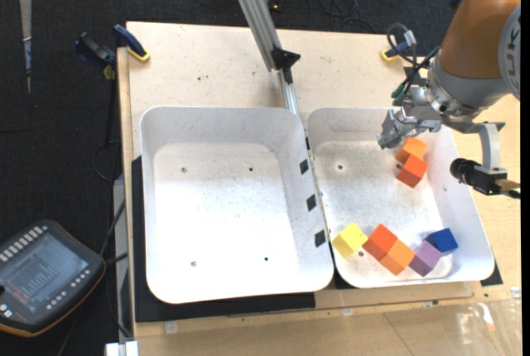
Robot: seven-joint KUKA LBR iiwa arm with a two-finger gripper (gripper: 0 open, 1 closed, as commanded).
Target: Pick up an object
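Grey KUKA arm w/ orange band reaches in from the right; its two-finger gripper hangs low over the back of the right shallow white plastic bin. Can't tell how far apart the fingers are or whether they have hold of anything, too small and dark.

Just beside the gripper, to its right and nearer the camera: two orange cubes stacked/touching.

Front of the same bin, in a cluster: yellow cube, orange blocks, purple cube, blue cube.

Left white bin sits alongside, both on the pale tabletop.
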